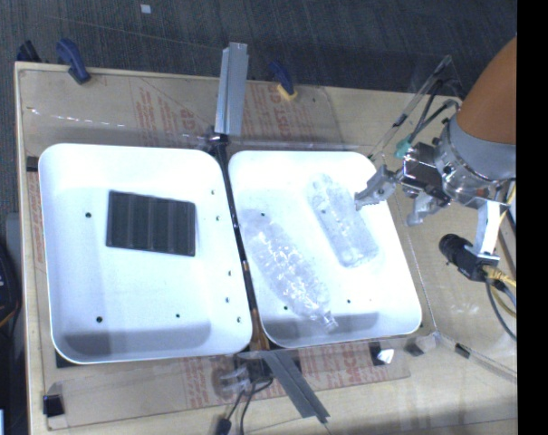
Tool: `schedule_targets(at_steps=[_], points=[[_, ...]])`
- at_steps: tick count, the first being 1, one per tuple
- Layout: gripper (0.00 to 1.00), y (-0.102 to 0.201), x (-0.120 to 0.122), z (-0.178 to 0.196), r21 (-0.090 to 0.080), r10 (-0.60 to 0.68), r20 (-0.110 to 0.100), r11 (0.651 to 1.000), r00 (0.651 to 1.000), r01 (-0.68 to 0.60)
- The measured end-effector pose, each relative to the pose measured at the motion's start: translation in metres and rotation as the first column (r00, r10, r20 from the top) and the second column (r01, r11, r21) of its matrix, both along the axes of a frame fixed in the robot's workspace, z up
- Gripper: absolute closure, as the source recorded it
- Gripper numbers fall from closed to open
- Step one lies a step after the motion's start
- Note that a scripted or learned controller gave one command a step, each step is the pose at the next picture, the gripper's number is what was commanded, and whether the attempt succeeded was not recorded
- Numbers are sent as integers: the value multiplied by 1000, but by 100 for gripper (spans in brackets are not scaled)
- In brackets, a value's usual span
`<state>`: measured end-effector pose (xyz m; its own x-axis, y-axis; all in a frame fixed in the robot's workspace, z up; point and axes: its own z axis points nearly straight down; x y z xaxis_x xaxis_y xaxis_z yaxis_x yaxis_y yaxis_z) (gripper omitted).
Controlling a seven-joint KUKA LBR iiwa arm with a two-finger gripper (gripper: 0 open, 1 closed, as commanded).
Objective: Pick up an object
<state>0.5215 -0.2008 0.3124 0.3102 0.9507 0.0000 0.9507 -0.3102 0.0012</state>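
Two clear plastic bottles (344, 222) (287, 267) lying slantwise in the right bin (396, 320), near each other but seemingly apart, one toward the far right side, the other nearer the centre divider. A dark ribbed rectangular pad (151, 223) flat in the left bin (65, 333). Gripper (396, 188) poised at the right bin's far right corner, just beside the upper bottle's end, nothing visibly between its fingers; how far apart they stand, impossible to tell.

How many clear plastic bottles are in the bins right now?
2, both lying in the right bin. One clear bottle lies toward the upper right, near the gripper. The other lies along the left side, running toward the front edge. Glare may hide more.
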Motion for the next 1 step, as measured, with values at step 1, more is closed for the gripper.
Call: schedule_targets(at_steps=[1], points=[[0,55,-32,32,0,-385,2,923,923,385]])
